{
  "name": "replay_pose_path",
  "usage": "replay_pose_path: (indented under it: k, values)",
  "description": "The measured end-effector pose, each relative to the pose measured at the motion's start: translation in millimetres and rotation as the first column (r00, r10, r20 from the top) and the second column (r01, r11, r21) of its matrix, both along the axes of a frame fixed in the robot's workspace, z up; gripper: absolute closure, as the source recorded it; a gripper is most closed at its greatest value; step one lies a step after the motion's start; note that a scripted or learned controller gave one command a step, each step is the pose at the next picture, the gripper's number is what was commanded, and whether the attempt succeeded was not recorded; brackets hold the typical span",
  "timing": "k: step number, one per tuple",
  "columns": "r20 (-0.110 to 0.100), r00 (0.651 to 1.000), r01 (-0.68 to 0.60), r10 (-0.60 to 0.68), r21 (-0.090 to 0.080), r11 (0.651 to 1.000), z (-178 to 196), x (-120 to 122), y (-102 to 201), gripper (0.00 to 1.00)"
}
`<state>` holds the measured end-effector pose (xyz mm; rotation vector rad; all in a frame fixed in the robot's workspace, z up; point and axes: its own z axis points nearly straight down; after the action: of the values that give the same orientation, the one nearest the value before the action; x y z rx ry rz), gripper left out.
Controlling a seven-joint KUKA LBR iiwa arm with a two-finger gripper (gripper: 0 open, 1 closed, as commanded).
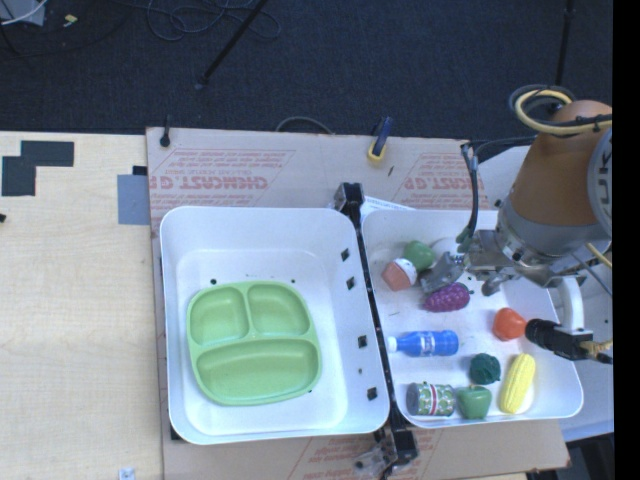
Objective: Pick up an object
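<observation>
The grey arm [565, 183] leans in from three o'clock over the right bin [570, 400], orange band uppermost, wrist angled down toward nine o'clock. Its gripper [447, 271] hangs right above the purple grape bunch [446, 296], just off the red-and-white piece [399, 274]; I cannot tell whether it is parted or clenched, and nothing is visibly caught in it. The cardboard sheet [250, 173] beneath the bins carries red printing, upside down and too blurred to read. The blue bottle [424, 344] lies at six o'clock from the grapes.
</observation>
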<state>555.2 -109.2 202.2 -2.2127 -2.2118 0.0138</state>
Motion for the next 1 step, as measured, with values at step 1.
replay_pose_path:
  k: [1]
  values:
    - [0.011,1.000,-0.001,0.001,-0.002,1.000,5.4,2.6,-0.4,0.00]
